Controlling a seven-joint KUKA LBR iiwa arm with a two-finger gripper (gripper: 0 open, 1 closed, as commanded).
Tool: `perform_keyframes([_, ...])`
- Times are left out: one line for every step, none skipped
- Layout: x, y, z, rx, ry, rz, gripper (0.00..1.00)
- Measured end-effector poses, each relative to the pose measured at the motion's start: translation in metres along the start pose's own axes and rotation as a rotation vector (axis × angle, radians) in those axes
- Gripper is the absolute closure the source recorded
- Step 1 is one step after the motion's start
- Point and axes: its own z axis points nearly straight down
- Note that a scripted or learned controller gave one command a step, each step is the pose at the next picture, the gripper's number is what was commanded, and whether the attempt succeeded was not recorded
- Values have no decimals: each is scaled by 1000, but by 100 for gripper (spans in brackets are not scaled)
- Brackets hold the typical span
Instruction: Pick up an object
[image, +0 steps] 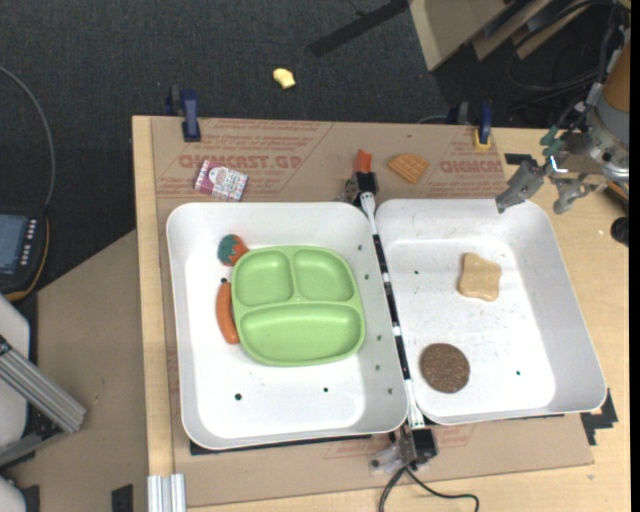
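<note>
Up at the far right corner of the right bin (560, 260), the gripper (545, 190) is hovering just outside the rim, fingers splayed wide and gripping nothing. Inside that bin, a tan bread piece (480, 277) and a brown patty (444, 367) are sitting apart. Left bin (200, 330) is carrying a green tray (297, 305).

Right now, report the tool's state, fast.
Tool: open, holding nothing, above the right bin's far right corner.

glossy plastic bins (200, 300), matt green tray (296, 305)
</note>
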Motion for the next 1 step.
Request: perform_keyframes([-9,0,97,8,2,1,0])
